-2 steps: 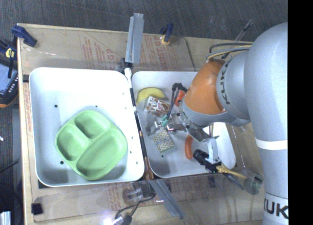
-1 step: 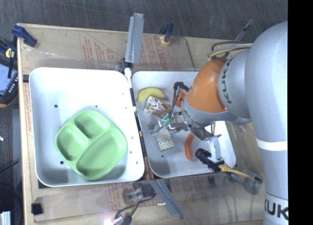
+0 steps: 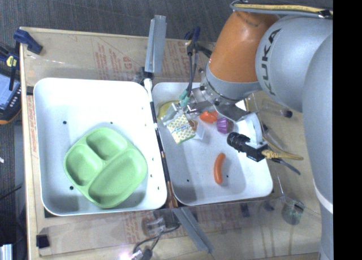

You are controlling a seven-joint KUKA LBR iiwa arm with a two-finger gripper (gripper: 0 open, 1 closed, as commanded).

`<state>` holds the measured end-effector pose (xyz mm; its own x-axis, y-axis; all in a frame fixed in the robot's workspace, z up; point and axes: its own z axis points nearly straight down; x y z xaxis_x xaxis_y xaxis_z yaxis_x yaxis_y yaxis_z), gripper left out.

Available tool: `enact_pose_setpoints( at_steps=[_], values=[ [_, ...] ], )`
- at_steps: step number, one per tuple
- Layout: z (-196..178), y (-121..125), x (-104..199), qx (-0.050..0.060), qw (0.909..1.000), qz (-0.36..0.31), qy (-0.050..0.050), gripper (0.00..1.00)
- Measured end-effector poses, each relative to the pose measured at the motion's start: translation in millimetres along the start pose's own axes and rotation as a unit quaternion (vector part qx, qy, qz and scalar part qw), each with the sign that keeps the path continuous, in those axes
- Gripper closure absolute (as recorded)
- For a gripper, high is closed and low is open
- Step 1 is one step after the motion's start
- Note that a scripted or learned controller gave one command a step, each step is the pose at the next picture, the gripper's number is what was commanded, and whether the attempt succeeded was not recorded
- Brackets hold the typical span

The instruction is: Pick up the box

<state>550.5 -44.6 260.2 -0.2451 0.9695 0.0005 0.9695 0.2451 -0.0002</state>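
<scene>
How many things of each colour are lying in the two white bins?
Green: 1, the divided plate
Orange: 2, the sausage and a small round piece
Purple: 1, a small piece
Yellow-patterned: 1, the box
Total: 5

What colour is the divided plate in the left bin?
Light green. The divided plate shows plainly in the camera view, lying in the left bin.

A green tray [image 3: 106,166] is seen in a white bin [image 3: 48,100]. A box [image 3: 184,126] patterned with yellow and white dots, an orange sausage [image 3: 218,169] and a purple piece [image 3: 224,124] are seen.
</scene>
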Motion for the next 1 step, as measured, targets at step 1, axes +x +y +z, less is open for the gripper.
enact_pose_setpoints(
  at_steps=[1],
  values=[
    [33.3, -35.7, -14.7, 0.002, 0.9964, 0.085, 0.000, 1.00]
  ],
)
